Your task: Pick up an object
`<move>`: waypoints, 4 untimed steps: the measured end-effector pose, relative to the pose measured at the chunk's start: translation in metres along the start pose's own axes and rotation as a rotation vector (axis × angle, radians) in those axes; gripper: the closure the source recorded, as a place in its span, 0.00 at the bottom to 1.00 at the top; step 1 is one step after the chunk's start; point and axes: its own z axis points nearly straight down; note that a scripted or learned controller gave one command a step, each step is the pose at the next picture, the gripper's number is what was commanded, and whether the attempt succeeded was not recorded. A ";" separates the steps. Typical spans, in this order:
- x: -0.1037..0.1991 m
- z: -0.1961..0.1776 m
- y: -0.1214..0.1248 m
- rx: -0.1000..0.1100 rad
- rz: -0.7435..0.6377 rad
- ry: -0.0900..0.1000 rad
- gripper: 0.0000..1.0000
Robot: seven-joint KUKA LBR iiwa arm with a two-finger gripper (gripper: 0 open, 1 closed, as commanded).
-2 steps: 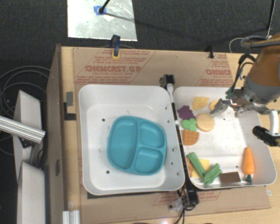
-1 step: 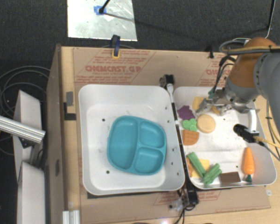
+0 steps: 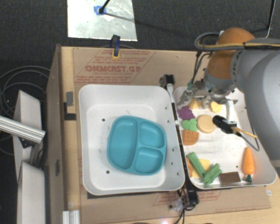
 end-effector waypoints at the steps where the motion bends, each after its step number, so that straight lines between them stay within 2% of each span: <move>1: -0.004 -0.007 -0.004 0.015 0.006 0.003 1.00; 2: -0.004 -0.008 -0.004 0.011 0.005 0.002 0.00; 3: -0.058 -0.081 -0.001 -0.009 0.012 -0.004 0.00; 4: -0.082 -0.021 -0.011 0.002 0.011 -0.001 0.00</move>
